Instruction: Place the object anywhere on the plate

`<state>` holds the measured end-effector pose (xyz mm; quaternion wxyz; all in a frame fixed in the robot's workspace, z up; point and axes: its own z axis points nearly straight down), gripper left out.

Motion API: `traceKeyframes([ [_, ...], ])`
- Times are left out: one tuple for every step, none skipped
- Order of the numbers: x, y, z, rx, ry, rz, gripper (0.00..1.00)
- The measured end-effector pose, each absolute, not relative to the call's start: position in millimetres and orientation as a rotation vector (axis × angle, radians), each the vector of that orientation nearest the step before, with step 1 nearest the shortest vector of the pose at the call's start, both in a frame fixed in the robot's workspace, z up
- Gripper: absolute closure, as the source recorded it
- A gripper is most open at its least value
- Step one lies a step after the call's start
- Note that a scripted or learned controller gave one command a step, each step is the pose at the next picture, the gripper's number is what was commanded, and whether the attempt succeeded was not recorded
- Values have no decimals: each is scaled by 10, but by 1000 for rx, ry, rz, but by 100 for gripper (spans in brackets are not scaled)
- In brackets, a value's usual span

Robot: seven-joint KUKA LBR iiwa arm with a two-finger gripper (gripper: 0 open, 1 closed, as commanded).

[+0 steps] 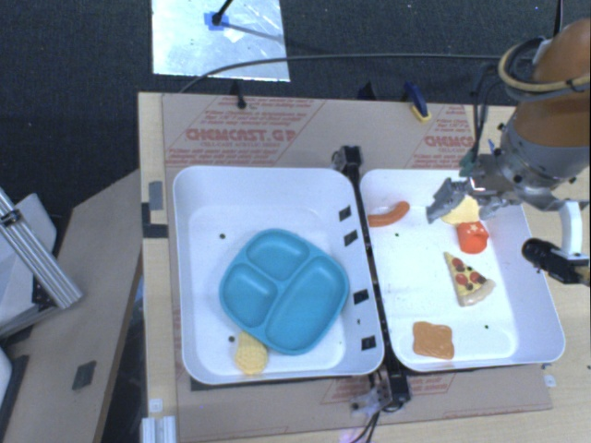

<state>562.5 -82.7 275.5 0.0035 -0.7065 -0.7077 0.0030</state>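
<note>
My fingers [459, 198] hang over the upper part of the right bin [536, 340]; I cannot tell whether they are spread or closed. Just beneath them lies a yellow piece [464, 212], with an orange-red toy [473, 237] beside it. A sausage [389, 214] lies to their left, a pizza slice [468, 279] lower down, and an orange-brown piece [432, 340] near the bottom edge. The blue plate [283, 290] sits in the left bin [199, 247], a yellow waffle [249, 353] touching its lower rim.

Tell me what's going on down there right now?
Gripper over right bin, above yellow piece. Blue plate in left bin. Sausage, pizza slice nearby.
</note>
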Motion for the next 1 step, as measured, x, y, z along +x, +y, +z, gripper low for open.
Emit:
traceKeyframes([
  [5643, -827, 2808, -2219, -2226, -1, 0],
])
